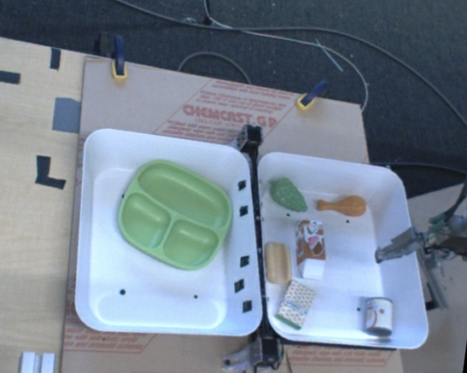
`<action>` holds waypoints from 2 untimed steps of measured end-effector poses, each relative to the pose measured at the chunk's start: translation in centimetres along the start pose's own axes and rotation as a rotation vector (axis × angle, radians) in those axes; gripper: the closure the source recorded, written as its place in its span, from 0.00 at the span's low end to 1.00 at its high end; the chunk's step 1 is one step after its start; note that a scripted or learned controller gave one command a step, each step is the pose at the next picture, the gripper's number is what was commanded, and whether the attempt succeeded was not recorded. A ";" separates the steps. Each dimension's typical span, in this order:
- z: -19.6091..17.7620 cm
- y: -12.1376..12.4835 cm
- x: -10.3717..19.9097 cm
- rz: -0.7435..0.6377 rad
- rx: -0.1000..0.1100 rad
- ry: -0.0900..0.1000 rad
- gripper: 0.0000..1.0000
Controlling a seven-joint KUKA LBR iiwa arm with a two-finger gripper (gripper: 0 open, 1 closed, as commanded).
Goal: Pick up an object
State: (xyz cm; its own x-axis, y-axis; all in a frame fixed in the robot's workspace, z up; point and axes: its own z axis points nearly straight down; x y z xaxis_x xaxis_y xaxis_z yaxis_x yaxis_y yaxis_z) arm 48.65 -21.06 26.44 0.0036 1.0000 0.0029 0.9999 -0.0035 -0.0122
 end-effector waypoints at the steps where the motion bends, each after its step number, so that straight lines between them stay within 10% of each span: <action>1: -0.6 0.2 0.1 -0.004 -0.011 -0.003 0.00; 2: 3.9 0.8 0.0 -0.004 -0.007 -0.003 0.00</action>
State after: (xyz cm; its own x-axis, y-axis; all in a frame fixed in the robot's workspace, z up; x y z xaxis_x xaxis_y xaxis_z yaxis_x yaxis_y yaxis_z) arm 49.37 -21.04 22.56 -0.0002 1.0000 0.0004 1.0000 0.0002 -0.0048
